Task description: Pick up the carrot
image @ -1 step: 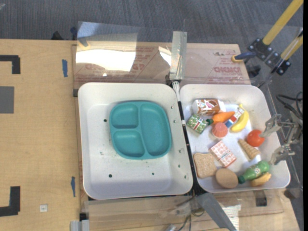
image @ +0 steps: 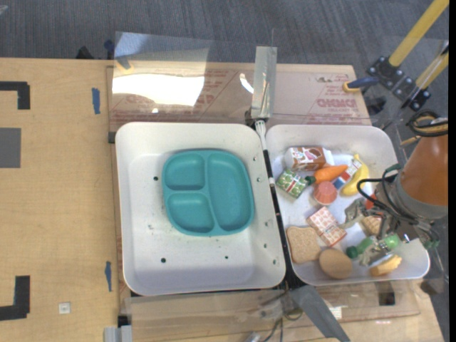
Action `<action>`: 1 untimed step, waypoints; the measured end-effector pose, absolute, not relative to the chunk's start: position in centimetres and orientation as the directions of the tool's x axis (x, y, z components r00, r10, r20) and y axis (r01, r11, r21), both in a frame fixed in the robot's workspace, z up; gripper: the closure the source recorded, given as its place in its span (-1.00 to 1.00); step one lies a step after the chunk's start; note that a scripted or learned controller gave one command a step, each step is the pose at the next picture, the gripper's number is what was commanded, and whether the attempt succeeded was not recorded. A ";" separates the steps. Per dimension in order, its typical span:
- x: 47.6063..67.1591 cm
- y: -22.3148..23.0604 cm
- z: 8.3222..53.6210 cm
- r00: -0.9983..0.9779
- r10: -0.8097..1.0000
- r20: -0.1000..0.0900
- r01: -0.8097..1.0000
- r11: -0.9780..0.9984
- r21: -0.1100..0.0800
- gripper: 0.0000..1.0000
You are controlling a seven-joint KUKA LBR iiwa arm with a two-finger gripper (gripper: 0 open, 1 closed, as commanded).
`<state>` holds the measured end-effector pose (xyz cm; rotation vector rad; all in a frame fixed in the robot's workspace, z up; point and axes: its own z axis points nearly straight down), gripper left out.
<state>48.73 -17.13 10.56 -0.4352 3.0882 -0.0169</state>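
We log two white bins side by side on the counter (image: 50, 191). The left bin (image: 135, 212) holds a teal divided plate (image: 209, 191) with three compartments, sitting roughly at the bin's centre.

The right bin (image: 385, 144) holds a scatter of toy food. The carrot (image: 330, 172) lies in the upper half of that bin, tilted slightly, its tip pointing toward 3 o'clock. At its 10 o'clock, just beside it, lies a brown and white carton (image: 308, 157). At its 8 o'clock sits a green and white can (image: 291, 183). A red round piece (image: 325, 192) lies touching or nearly touching the carrot at 6 o'clock, and a yellow banana (image: 354, 179) lies near its 3 o'clock end. Lower in the bin we note a slice of bread (image: 304, 243) and a tan round bun (image: 335, 263).

The arm enters at 3 o'clock of the view; its orange band (image: 431, 173) hangs over the right bin's right edge. The end effector (image: 376, 228) appears low among dark cables, at 4 o'clock of the carrot and apart from it. We cannot tell its state.
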 end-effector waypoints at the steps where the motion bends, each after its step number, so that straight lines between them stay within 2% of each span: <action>1: 56.4 -14.6 10.4 -0.956 -0.291 -0.039 -0.290 0.957 -0.023 -1.00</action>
